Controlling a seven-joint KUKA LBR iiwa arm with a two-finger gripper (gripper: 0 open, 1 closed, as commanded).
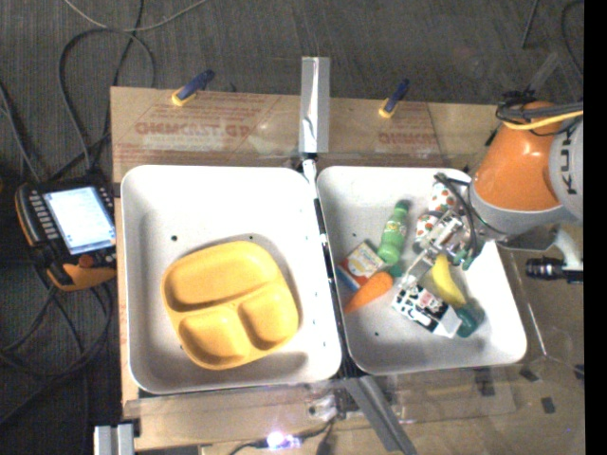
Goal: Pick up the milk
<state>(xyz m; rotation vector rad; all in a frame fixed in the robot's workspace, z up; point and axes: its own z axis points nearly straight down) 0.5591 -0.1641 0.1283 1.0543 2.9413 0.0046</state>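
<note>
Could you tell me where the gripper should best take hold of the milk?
Probably across the milk's two long sides, coming straight down. It lies flat in the right bin, so its narrow width suits the fingers. The banana lies against its upper edge and the carrot is close on the left, so grip towards its lower end.

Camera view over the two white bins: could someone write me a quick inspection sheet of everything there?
Surface: two white bins side by side on a bench.
Job's things: milk carton, black-and-white patterned, lying flat in the right bin.
Clutter: yellow divided tray in the left bin; green bottle, carrot, banana, small snack box in the right bin.
Gripper: gripper low over the right bin, above the banana.
Cables: black and white cables on the floor.
Surroundings: handheld control pendant left of the bench; blue clamps on the back edge.
</note>
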